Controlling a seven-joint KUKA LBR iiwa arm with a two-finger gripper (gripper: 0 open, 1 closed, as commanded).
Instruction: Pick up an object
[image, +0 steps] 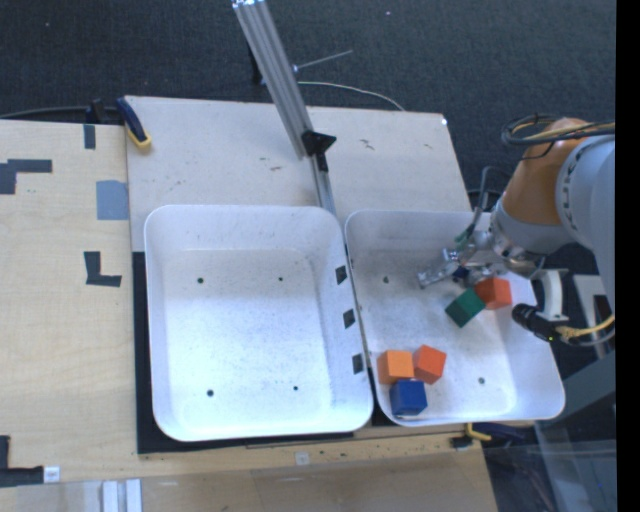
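Observation:
My gripper (441, 273) hangs low over the right bin (520, 395), reaching in from the right below the orange wrist band. Just under and to the right of it lie a green block (463, 308) and a red block (494, 293), touching each other. Nearer the bin's front left sit an orange block (397, 365) and a red-orange block (431, 362) side by side, with a blue block (408, 398) right in front of them. The gripper's tip points left, away from the green and red blocks.
The left bin (160, 300) stands beside the right one, sharing a middle wall. A slanted metal pole (285, 85) runs from the top of the view to the bins' back edge. Cables (560, 330) hang off the arm by the right bin's rim.

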